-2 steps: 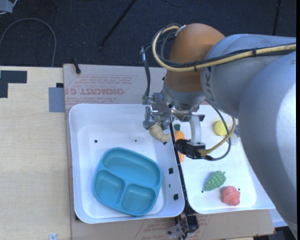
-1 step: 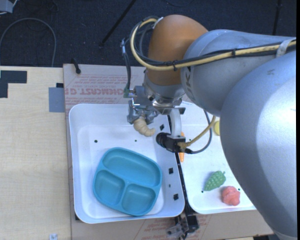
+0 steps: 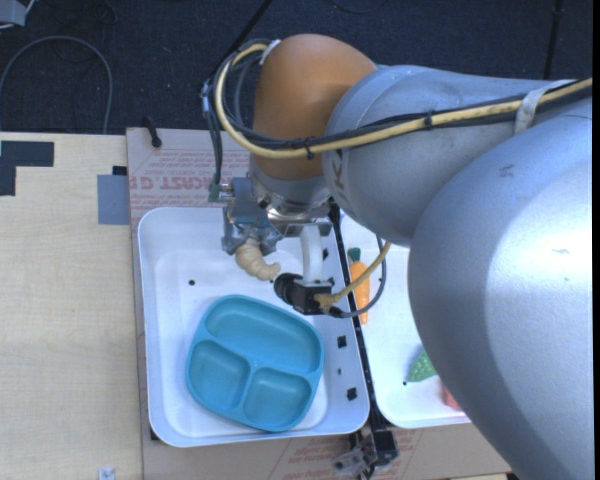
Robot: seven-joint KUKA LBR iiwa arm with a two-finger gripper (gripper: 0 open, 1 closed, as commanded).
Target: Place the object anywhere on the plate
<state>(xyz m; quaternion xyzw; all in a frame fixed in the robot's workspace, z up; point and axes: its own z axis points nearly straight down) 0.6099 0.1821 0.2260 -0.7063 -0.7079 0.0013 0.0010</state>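
A blue divided plate lies in the front half of the left white bin. My gripper hangs over the back of that bin, just beyond the plate's far rim. A small curved tan object sticks out below the fingers, its upper end pinched between them. The object hangs a little above the bin floor, beside the plate's back edge and not over it. The arm's orange band and grey wrist hide the gripper's upper part.
The right bin holds an orange carrot-like piece, a green item and a reddish item. A black cable fitting hangs near the divider between the bins. Wooden benchtop lies to the left.
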